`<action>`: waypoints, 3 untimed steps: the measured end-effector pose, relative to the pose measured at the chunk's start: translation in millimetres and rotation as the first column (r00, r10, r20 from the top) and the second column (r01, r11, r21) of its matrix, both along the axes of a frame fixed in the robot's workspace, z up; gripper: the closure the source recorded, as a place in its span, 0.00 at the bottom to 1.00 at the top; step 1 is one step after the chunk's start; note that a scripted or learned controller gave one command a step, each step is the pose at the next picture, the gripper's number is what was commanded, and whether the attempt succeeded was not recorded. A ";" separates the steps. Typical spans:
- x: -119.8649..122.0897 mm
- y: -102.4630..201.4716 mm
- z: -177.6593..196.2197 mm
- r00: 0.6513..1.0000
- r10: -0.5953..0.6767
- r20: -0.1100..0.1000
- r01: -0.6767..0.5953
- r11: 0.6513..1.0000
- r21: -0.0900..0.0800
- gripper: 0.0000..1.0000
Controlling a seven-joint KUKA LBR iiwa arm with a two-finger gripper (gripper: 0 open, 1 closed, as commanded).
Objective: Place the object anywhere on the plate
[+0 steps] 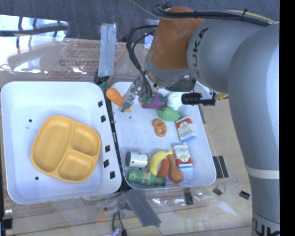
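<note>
Task looks barely begun: plate [65, 148], yellow w/ compartments, sits in left bin [19, 102] w/ nothing on it. Claw [129, 98] is low over the top-left part of right bin [205, 154], just beside the carrot [114, 97] and near the grapes [154, 101]; nothing seen between its fingers, and whether they're wide or narrow can't be told from this angle. Which object it's after isn't sure, prob. the carrot, which lies at the bin's top-left corner. Other items (pretzel [159, 128], cartons [185, 129], banana [158, 160], bottle [146, 178], can [136, 159]) lie apart in the same bin. Left to do, as I judge: grip, lift, carry over the divider to the plate, release.
</note>
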State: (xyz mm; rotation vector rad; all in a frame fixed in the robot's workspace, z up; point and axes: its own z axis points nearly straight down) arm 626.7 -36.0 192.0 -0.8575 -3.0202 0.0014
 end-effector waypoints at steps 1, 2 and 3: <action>-46.9 24.9 20.2 0.845 0.534 0.001 -0.534 0.845 0.001 1.00; -123.6 62.1 -1.1 0.561 0.828 0.000 -0.828 0.561 0.003 1.00; -123.4 61.6 -0.9 0.561 0.828 0.000 -0.828 0.561 0.003 0.00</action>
